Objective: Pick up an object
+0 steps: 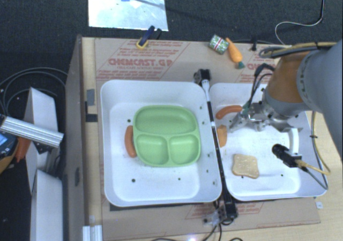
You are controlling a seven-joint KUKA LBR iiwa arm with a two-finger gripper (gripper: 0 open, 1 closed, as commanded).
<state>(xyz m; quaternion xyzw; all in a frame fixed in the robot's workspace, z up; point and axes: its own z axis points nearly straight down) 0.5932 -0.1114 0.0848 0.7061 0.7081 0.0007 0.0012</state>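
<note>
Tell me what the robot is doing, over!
Pincer low in right bin, beside a hot dog. Nothing seen gripped. Toast lies apart, nearer the front.

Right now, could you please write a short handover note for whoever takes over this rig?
Hand: low in the right bin, near its upper left; nothing seen in its grip.
Right bin: sausage just beside the hand, a small orange piece by the divider, toast toward the front.
Left bin: green tray, another sausage on its left.
Done: nothing lifted.
Left: grasp and raise one item.

divided tray (166, 135) in left bin (115, 181), toast (245, 166) in right bin (268, 191)
</note>
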